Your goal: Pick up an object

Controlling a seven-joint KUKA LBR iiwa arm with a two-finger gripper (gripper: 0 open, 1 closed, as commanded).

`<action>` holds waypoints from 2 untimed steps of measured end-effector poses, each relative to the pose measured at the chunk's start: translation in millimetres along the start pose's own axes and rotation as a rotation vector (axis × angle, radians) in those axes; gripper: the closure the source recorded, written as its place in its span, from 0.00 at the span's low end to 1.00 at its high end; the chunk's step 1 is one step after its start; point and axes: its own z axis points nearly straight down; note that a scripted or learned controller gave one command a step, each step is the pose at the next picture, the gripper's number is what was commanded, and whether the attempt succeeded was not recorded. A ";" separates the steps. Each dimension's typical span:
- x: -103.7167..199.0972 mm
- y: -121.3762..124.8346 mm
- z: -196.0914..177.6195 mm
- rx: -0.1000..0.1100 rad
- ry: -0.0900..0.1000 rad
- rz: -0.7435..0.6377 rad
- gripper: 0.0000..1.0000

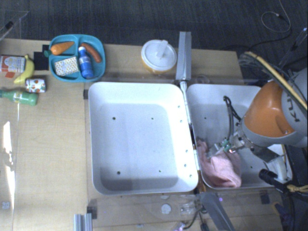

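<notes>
Right bin (211, 100): pink cloth (220, 170) bunched in the near left corner. Gripper (225, 147) just above the cloth's upper edge; grip state cannot be told. Left bin (137, 136). Bench: blue tray (77, 57), cup (159, 56).

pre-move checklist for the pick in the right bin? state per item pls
1. Target present: pink cloth lies in the right bin, near its front-left corner: ok.
2. Claw over the cloth's upper edge: ok.
3. Claw open or shut: cannot tell.
4. Cloth between the fingers: cannot tell.
5. Cable trailing across the bin floor behind the claw, snag risk: not ok.
6. Left bin away from the arm: ok.
</notes>
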 end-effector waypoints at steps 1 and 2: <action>1.7 -3.7 11.8 0.010 0.007 0.148 0.00; 0.9 -0.1 0.0 0.001 0.002 0.145 1.00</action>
